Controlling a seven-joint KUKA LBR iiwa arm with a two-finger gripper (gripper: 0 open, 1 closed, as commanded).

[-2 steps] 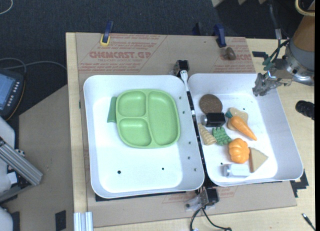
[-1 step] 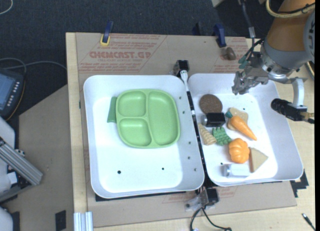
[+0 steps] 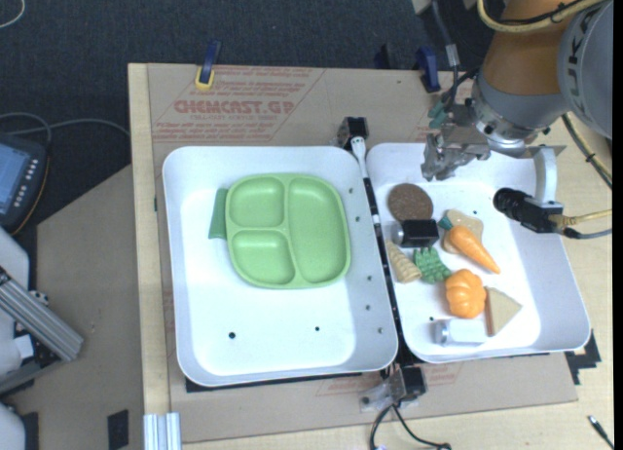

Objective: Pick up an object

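The arm (image 3: 545, 39) runs off the top right edge; a green thing (image 3: 216, 214) hides mostly under the divided plate (image 3: 288, 230), and the small silvery object (image 3: 456, 333) stays indistinct

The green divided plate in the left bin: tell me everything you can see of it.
The green divided plate is pale green, looks like matte plastic, and is a rounded square with three compartments: one long one on its right side and two smaller ones stacked on its left. All three look bare. It lies flat, slightly rotated, in the upper middle of the left bin. A darker green edge pokes out from under its left side; what that is cannot be told. The gripper is over the other bin, well away from it.
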